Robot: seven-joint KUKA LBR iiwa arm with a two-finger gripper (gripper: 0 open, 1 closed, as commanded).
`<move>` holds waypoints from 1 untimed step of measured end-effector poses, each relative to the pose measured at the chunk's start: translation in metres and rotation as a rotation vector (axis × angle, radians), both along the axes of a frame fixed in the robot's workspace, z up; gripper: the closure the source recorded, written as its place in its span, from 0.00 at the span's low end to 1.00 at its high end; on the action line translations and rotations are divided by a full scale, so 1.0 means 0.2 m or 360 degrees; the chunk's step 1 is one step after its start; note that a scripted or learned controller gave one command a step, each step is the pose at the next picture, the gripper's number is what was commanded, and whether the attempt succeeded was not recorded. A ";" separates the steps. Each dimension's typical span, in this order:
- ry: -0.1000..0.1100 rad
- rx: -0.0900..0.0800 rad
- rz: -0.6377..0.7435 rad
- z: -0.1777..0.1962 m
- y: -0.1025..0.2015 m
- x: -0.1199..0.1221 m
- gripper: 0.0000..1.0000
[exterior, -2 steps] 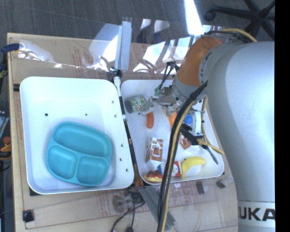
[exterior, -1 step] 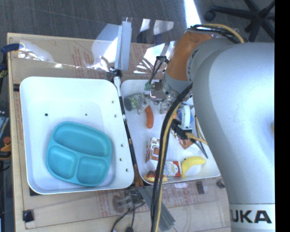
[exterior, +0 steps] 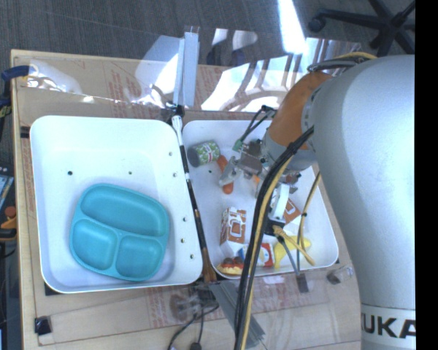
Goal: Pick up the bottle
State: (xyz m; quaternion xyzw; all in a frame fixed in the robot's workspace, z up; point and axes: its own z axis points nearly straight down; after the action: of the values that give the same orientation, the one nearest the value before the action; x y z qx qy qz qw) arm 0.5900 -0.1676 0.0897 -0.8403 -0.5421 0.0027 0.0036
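Taking the divider between the two bins as the landmark and going left to right: the left bin is sitting on its far left side and holding one teal divided tray, three compartments counted. Just right of the divider, near its upper end, one small green bottle-like container is lying on its side in the right bin; I am judging this to be the bottle, though its cap end is too small to read. Further right of the divider the gripper is hanging low over the bin floor, near the bottle but apart from it, with nothing visibly between its fingers; whether it is released or clenched I cannot tell.

Counting the rest to the right of the divider: two small orange pieces, one printed carton, one yellow banana-like item, and a mixed clump at the near rim that I cannot count.

The risks, as I am judging them: the bottle is lying on a rounded side close to the divider wall, so a closing finger could be rolling it away or jamming against the wall. The orange pieces are sitting just beside the gripper and could be getting grabbed instead. The dangling cable could be dragging the carton.
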 end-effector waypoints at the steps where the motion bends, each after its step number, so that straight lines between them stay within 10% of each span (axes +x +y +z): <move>1: -0.0002 -0.0002 -0.0141 0.00 0.15 -0.36 0.00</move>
State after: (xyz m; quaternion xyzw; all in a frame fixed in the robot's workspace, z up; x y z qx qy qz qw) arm 0.5172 -0.1376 0.0903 -0.8635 -0.5044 0.0024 0.0029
